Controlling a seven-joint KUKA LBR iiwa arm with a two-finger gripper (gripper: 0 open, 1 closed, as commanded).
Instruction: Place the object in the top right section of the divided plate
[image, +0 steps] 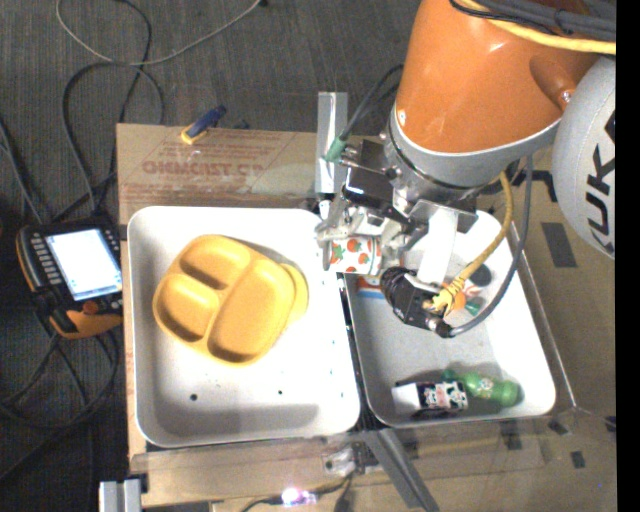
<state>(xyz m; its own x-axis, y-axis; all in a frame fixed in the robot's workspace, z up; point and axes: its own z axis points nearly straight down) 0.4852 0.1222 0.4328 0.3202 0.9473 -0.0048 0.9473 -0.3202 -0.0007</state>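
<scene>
A yellow divided plate (230, 297) with three sections lies in the left bin (250, 400), toward its upper middle. My gripper (355, 236) hangs over the seam between the two bins, just right of the plate. It is shut on a small white carton printed with red strawberries (353, 256), which shows between the metal fingers and pokes out below them. The carton sits above the bin walls, near the plate's right rim.
A green bottle with a dark label (462, 392) lies on its side at the front of the right bin (520, 350). A yellow cable and black fitting (420, 298) dangle below the wrist. Behind the left bin lies cardboard (220, 165), and a teach pendant (75, 265) sits at the far left.
</scene>
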